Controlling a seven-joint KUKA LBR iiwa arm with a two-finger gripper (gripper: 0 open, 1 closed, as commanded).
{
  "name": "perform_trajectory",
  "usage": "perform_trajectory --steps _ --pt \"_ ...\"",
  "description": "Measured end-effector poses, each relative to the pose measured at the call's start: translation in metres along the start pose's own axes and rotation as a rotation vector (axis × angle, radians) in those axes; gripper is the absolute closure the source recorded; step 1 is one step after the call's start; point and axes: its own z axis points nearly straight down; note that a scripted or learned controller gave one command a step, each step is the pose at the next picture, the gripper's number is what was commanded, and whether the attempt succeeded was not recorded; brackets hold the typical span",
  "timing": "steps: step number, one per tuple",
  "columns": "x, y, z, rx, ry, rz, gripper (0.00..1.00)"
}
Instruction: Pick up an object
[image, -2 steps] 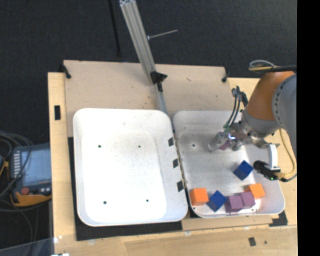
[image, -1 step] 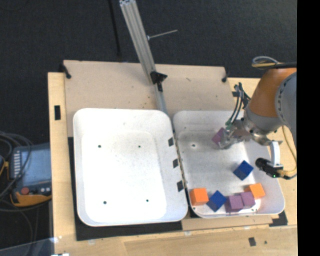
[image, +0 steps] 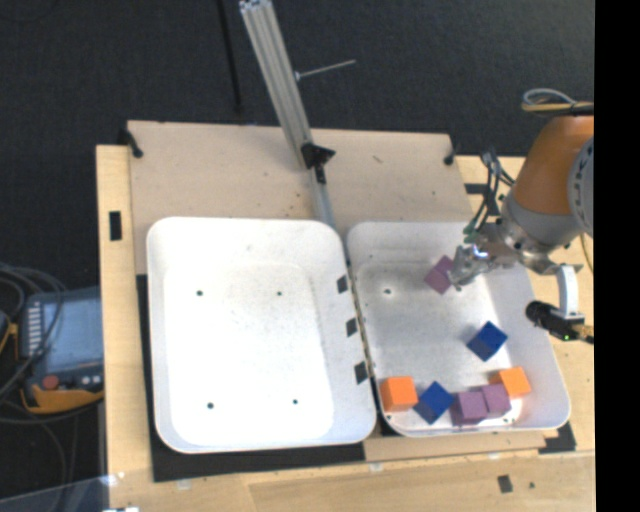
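The arm (image: 548, 190) comes in from the right edge of the bench (image: 115, 200) and bends down over the right-hand bin (image: 400, 250), its orange band sitting above the grey wrist. The gripper (image: 462, 266) hangs low near that bin's far edge, a little right of the middle, and a small purple block (image: 439, 274) lies right against its left side, tilted on a corner; whether the block is actually pinched or merely touched cannot be told from this slanted look down, and the tool's opening is hidden by the wrist above it. A blue cube (image: 487, 340) sits apart towards the right side of the same bin, roughly midway between far and near edges. Along the near edge a row of blocks is crowded together (some of them touching): an orange cube (image: 399, 392) at the near left corner, a second blue cube (image: 434, 401) just beside it, two purple cubes (image: 478, 404) side by side, and another orange cube (image: 515, 381) towards the near right corner. The left-hand bin (image: 250, 330) lies beside the right one, their inner edges almost meeting. A slanted metal post (image: 285, 90) rises from the bench's far side, between the two bins.
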Motion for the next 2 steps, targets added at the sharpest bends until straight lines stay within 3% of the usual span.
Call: perform_trajectory --steps 2 --pt "-0.013 0.006 -0.113 -0.003 -0.002 -0.001 1.00"
